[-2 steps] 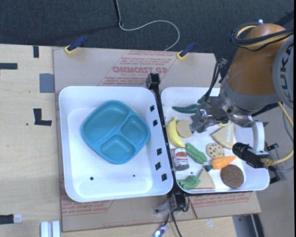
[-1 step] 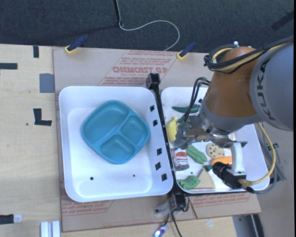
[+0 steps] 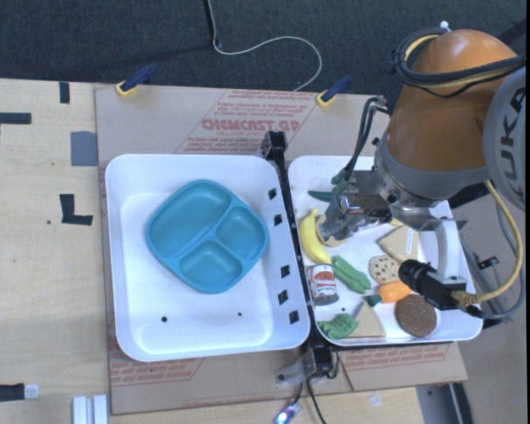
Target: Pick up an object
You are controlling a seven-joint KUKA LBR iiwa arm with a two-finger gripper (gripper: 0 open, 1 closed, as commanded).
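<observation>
Banana (image 3: 314, 239) is my likeliest target — it lies along the left wall of the right bin (image 3: 464, 332), curved, lengthwise toward the camera, with the small can (image 3: 323, 283) just below its near end and a green pod-shaped piece (image 3: 351, 273) just beside it to the right. The gripper (image 3: 340, 222) hangs close over the bin just right of the banana's upper half; I judge it beside the fruit, not around it, and nothing shows between the fingers. Whether the fingers are spread or closed I cannot tell — dark metal against clutter. To do this step well I would shift slightly toward the bin wall, straddle the banana across its narrow width and descend straight, minding the wall and the can. Further out: cracker (image 3: 382, 268), orange piece (image 3: 392, 292), brown disc (image 3: 416, 315). The left bin (image 3: 128, 263) holds a blue divided plate (image 3: 207, 235); both bins sit on cardboard on the worktop (image 3: 35, 263).
</observation>
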